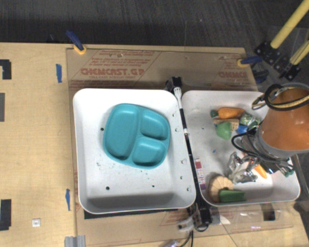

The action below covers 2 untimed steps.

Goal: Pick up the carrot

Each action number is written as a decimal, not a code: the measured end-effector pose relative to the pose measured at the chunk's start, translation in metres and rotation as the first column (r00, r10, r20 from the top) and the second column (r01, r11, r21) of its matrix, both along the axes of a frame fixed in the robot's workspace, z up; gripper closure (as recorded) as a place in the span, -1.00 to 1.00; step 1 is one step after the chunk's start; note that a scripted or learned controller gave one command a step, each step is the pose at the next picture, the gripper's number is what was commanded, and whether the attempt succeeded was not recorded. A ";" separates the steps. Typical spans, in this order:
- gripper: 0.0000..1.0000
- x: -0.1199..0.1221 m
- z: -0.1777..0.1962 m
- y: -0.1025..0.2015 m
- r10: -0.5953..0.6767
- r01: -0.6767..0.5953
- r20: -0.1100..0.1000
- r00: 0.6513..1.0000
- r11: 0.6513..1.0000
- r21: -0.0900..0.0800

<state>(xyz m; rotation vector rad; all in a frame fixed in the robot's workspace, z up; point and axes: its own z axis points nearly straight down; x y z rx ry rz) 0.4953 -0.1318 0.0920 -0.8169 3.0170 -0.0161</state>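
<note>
- The arm (286, 120), its orange band facing the camera, reaches into the right bin (206, 138) from the right, and its gripper (243, 170) hangs low over the bin floor.
- The fingers (237, 168) look metallic and cluttered with cables; I cannot tell whether they are apart or together, and nothing shows plainly between them.
- The carrot (230, 112) lies on its side up-frame of the fingers, near the far wall of the right bin, well apart from them (its orange body runs roughly left to right).
- A green round piece (224, 130) sits between the carrot and the fingers, just below the carrot.
- A small green and blue cluster (245, 122) lies just right of the carrot, partly tucked under the arm; what it is cannot be made out.
- A small orange bit (261, 172) sits just right of the fingers.
- A tan rounded item (219, 182) and a dark green block (230, 195) lie below-left of the fingers, touching each other near the bin's near wall.
- The left bin (87, 138), well to the left of the fingers, carries a teal divided plate (136, 135) with three compartments.
- Both bins rest on the worktop (31, 138), which is brown board with black tape marks at the left.
</note>
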 end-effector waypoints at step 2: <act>1.00 0.059 0.146 -0.087 0.576 -0.576 -0.006 0.818 0.818 -0.003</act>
